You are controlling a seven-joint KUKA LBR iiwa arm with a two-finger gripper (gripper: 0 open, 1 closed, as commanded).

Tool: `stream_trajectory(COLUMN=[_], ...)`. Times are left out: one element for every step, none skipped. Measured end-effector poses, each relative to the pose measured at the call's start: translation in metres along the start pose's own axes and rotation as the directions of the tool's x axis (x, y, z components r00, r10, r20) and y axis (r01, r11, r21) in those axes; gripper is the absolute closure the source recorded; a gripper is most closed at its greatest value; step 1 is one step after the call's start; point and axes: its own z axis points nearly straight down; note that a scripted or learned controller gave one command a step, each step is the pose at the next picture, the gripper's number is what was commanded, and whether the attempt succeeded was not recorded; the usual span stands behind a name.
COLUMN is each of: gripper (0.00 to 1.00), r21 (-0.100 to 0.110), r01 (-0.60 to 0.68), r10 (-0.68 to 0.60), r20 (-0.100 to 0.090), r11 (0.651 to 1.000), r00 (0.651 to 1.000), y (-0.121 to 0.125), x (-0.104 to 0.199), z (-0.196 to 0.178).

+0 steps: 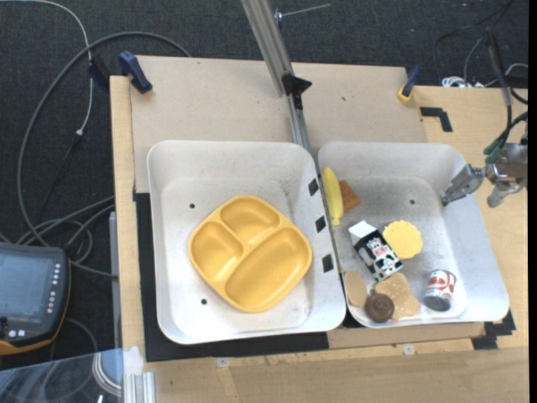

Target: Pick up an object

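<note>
With my gripper (475, 188) spread open and empty over the right bin's (495, 259) upper right edge, I should drop straight onto the can (439, 289) near the bin's lower right corner, well apart from the clutter.

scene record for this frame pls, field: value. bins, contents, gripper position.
left bin: yellow divided plate, three compartments
right bin: banana along its left wall, brown piece beside the banana, black and white box, yellow round piece, red and white can on its side, dark brown disc on a tan slab
gripper: over the right bin's right rim, nothing seen between its fingers
task state: no object picked yet
</note>
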Motion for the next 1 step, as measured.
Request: stream_trajectory(gripper=[1.00], r21=[-0.003], r01=[0.002], r10=[-0.002], r20=[0.000], r11=[1.000], r00=[1.000], y=[0.0009], x=[0.0004], z=[-0.0112])
